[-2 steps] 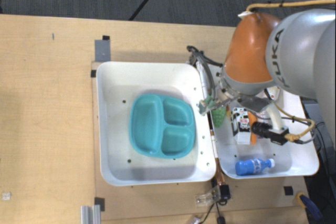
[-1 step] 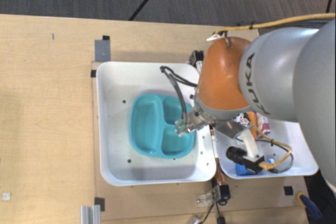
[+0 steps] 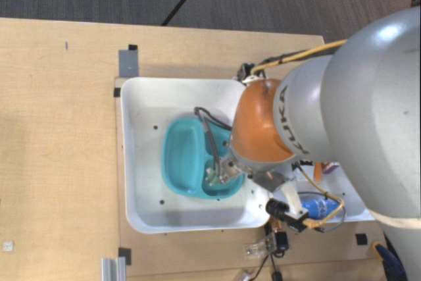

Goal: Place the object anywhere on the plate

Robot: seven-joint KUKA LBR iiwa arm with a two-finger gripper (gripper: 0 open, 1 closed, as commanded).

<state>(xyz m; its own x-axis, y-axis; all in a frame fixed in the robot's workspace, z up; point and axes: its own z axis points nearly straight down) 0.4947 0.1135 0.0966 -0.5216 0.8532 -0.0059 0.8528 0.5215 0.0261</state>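
Note:
A teal plate lies in the left white bin, a little right of the bin's middle. My gripper hangs low over the plate's right part, under the orange band of the arm. The wrist and dark cables hide most of the gripper, and I cannot make out any object at its tip. A small greyish patch shows on the plate right at the tip, too blurred to identify.
The big grey arm covers most of the right bin. A blue object and a small orange piece peek out there. A grey bracket sits on the wooden bench behind the left bin.

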